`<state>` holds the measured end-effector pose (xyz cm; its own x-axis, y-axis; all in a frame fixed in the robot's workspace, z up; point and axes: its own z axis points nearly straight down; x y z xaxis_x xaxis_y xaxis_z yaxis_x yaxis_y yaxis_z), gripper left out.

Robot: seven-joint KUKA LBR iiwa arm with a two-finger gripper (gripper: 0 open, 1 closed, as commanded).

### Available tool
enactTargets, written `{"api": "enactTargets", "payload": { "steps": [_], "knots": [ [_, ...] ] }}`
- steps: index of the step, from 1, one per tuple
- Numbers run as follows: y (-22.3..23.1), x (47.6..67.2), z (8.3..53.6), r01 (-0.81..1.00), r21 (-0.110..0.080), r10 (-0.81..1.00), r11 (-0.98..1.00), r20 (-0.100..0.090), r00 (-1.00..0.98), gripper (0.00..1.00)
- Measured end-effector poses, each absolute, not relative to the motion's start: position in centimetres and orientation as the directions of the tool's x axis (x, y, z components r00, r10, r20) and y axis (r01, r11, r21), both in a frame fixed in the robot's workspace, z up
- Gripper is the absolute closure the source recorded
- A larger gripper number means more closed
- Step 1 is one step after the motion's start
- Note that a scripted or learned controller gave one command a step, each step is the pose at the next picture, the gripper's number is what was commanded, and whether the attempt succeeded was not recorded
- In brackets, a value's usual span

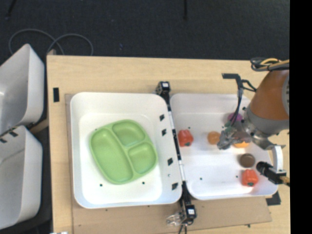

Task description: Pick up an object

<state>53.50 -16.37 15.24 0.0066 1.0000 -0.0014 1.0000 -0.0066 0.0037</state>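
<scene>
Orange ball beside gripper; fingers indistinct.

My arm: grey metal housing | broad rounded orange band above wrist | dark cable alongside | small grey gripper

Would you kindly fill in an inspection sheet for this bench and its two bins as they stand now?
Surface: wooden bench bearing left bin and right bin.
Job's things: in the right bin, red object near the divider, orange ball, brown disc, second red object.
Clutter: green divided tray in the left bin.
Grippers: gripper low in the right bin beside the orange ball; finger state unclear.
Cables: loop on the dark floor.
Surroundings: white containers at left.
</scene>
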Motion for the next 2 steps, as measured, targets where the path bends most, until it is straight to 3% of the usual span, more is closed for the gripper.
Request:
{"api": "enactTargets", "payload": {
  "steps": [1, 2],
  "knots": [
    [-17.3, 54.3, 20.7, 1.000, 0.005, 1.000, 0.003, -0.003, -0.003, 1.00],
    [-17.5, 54.4, 22.3, 1.000, 0.001, 1.000, 0.002, -0.001, -0.002, 1.00]
  ]
}}
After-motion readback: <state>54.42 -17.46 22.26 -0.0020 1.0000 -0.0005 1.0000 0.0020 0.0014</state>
